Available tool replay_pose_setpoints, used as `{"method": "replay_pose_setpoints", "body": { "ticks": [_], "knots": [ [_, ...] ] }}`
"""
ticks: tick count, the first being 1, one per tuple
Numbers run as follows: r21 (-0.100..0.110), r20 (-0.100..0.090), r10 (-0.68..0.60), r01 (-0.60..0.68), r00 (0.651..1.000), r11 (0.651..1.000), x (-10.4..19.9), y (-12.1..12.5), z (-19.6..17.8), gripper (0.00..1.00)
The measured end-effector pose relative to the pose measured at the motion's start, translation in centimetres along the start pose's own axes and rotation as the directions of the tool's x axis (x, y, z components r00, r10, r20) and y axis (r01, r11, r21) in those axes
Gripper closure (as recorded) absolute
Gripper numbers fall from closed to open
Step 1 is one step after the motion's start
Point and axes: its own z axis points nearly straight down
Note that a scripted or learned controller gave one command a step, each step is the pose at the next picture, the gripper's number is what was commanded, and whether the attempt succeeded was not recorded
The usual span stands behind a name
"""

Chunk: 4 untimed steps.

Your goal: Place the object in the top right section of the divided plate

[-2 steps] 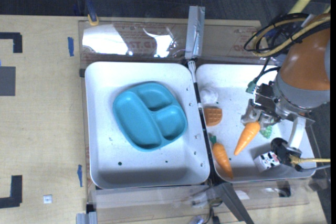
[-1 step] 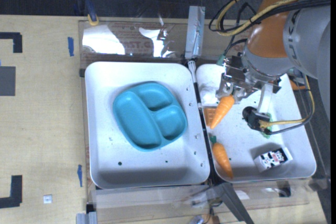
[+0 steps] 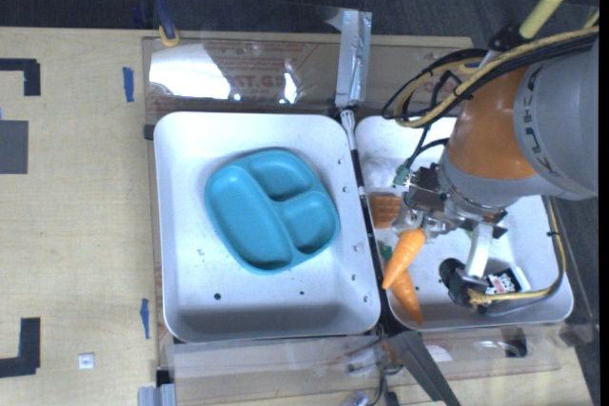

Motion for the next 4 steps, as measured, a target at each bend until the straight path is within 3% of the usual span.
{"method": "replay_pose_setpoints", "body": {
  "ticks": [1, 2, 3, 4],
  "knots": [
    [-0.001, -0.002, 0.055, -0.055, 0.998, 0.998, -1.1, -2.2, 0.0, 1.00],
    [-0.008, -0.001, -0.069, 0.069, 0.998, 0.998, 2.8, -0.1, -5.5, 1.00],
    [-0.009, 0.000, -0.100, 0.100, 0.995, 0.995, 4.6, 1.8, -12.7, 1.00],
    [-0.001, 0.001, -0.225, 0.225, 0.974, 0.974, 12.8, 2.2, -4.2, 1.00]
  ]
}}
